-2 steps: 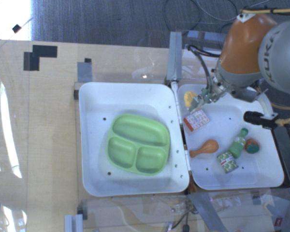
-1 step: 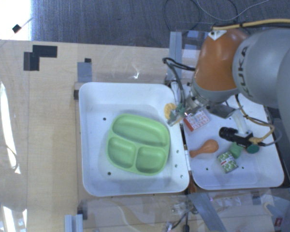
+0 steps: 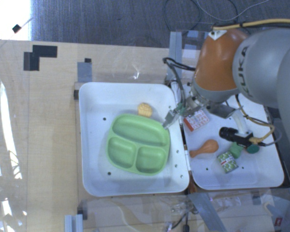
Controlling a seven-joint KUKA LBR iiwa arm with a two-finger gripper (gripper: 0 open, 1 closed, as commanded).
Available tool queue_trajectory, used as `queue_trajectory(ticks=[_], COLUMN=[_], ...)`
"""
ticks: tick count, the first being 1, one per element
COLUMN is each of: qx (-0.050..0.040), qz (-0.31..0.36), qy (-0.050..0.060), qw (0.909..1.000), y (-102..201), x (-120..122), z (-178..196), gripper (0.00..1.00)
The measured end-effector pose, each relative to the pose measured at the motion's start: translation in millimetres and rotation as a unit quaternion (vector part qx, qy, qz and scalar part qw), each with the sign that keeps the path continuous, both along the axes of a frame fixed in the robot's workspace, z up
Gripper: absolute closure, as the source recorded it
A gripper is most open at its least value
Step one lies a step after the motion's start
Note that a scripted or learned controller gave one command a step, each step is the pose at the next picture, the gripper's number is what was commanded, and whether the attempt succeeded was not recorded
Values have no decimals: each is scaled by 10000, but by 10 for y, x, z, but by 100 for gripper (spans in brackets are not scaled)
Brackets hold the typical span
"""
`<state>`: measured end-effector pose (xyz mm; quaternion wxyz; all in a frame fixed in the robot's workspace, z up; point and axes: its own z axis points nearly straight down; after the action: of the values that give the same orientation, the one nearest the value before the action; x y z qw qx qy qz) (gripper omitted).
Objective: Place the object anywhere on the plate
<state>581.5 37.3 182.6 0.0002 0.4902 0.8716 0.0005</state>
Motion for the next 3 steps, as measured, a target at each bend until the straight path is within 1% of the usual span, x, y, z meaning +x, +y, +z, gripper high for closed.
queue_trajectory(ticks=[1, 2, 3], qx=[3, -7, -15], qz=[9, -606, -1331], qy=[-11, -17, -53], qw=[10000, 9982, 9911], y=[8, -1082, -1819], x=[22, 0, -664], z=[88, 282, -934], gripper=[100, 100, 100])
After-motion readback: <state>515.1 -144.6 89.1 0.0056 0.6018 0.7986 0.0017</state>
